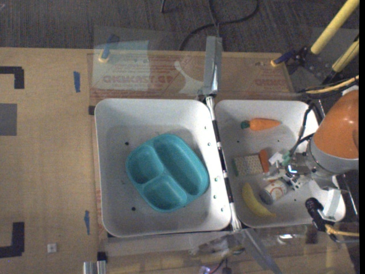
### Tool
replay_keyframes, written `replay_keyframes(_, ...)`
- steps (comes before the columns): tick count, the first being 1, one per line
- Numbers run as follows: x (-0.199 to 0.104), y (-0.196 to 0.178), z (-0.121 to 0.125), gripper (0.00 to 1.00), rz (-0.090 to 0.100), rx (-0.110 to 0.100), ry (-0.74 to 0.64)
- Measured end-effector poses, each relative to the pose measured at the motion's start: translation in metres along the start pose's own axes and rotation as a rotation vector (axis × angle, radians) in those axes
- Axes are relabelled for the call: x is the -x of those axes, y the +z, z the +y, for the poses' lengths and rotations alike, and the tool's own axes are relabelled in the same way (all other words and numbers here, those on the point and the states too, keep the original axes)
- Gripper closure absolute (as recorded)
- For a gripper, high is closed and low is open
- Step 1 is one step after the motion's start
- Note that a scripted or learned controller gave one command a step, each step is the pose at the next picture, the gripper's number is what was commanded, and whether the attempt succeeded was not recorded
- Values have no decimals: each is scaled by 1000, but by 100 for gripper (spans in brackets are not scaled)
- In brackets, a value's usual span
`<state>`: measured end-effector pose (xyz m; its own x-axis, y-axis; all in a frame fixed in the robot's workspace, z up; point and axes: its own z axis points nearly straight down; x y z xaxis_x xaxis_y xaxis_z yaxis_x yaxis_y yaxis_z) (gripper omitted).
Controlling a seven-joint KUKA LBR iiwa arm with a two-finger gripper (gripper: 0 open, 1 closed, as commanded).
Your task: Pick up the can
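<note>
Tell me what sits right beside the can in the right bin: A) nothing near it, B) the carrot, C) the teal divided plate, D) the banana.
D: the can lies on its side in the right bin, with the banana right alongside it; the carrot lies farther off near the opposite wall.

**Hidden and unclear parts**

The hand is small and blurred, so its fingers cannot be read. The arm is cut off at the 3 o'clock edge. The can lies partly under the hand, its label unreadable.
</note>
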<state>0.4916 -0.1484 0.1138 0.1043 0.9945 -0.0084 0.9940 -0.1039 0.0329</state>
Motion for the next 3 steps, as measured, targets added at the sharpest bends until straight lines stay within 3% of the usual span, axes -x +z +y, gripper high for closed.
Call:
replay_keyframes(1, 6, 10, 72, 0, -4, 9, 31)
replay_keyframes(2, 13, -9, 78, 100, -16, 34, 36)
replay_keyframes(3, -32, -124, 95, 100, 3, -34, 239)
